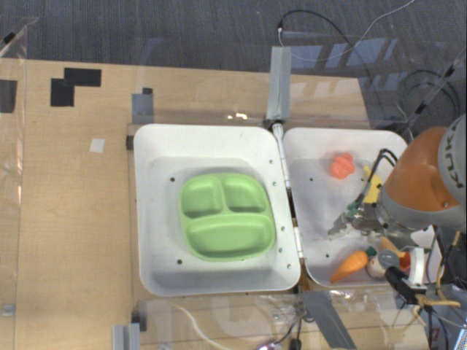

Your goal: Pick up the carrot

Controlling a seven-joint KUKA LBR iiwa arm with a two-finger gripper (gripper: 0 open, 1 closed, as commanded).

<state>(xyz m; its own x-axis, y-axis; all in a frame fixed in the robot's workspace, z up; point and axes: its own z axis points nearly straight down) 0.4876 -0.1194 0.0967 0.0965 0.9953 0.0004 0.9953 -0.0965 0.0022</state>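
The gripper [343, 223] hovered with its fingers apart and holding nothing, just above the carrot [349, 265] lying in the right bin [310, 188].

The light wooden counter [66, 217] carries two shallow white bins touching side by side: the right bin [314, 188] lies under the hand [343, 224], the left bin [157, 195] just beyond it.

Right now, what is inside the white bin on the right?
In the right bin lie a carrot near the front wall and a pinkish-orange thing toward the back. The arm covers the bin's right part.
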